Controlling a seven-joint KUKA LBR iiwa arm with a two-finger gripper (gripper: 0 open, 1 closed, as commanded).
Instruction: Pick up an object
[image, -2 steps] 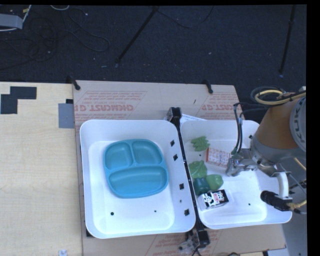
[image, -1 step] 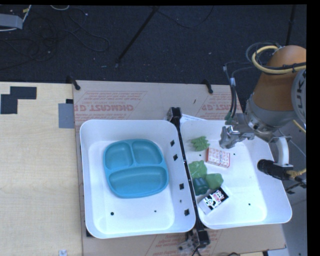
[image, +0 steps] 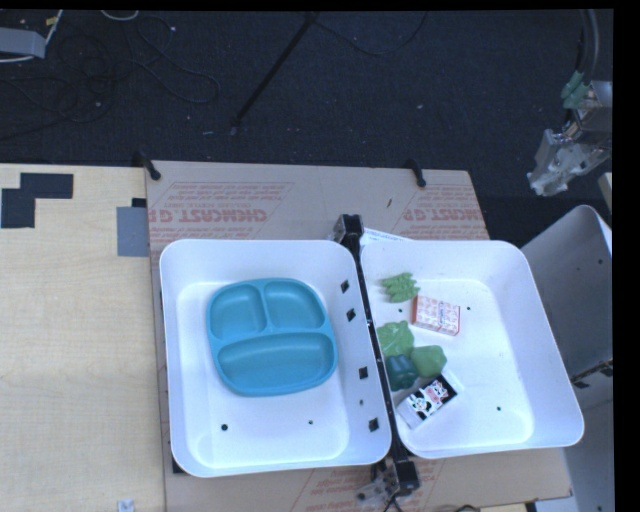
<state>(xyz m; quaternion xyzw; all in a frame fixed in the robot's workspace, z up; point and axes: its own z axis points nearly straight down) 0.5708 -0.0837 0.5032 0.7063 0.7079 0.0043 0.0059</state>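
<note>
In the right-hand bin (image: 520, 330), against its left wall, lies a small huddle of things. Nearest the far edge of the surface is a green leafy piece (image: 401, 288). Just beside it, toward the bin's middle, sits a small box with a red-and-white pattern (image: 436, 315). Below these lie two more green pieces, one darker (image: 394, 338) and one paler (image: 428, 359), touching each other, and a dark blue-green lump (image: 402, 372) is tucked against them on the side toward the near edge. Closest to the near edge of the surface is a flat black-and-white card or packet (image: 428, 398), lying at a slant, its upper corner near the blue-green lump.

The left-hand bin (image: 190, 400) holds a blue plate with three compartments (image: 271, 335), lying flat a little toward the bin's far side; its compartments carry nothing. The two bins meet along a dark divider strip (image: 362, 340) with clips. They rest on a sheet of brown cardboard (image: 250, 205) with red printing, which lies on the pale wooden surface (image: 70, 350).

Past the far right corner of the surface, well apart from both bins and from every object, the gripper (image: 562, 165) hangs over the dark floor. It is small and blurred there, and I cannot tell how the jaws stand. Nothing can be made out between them.
</note>
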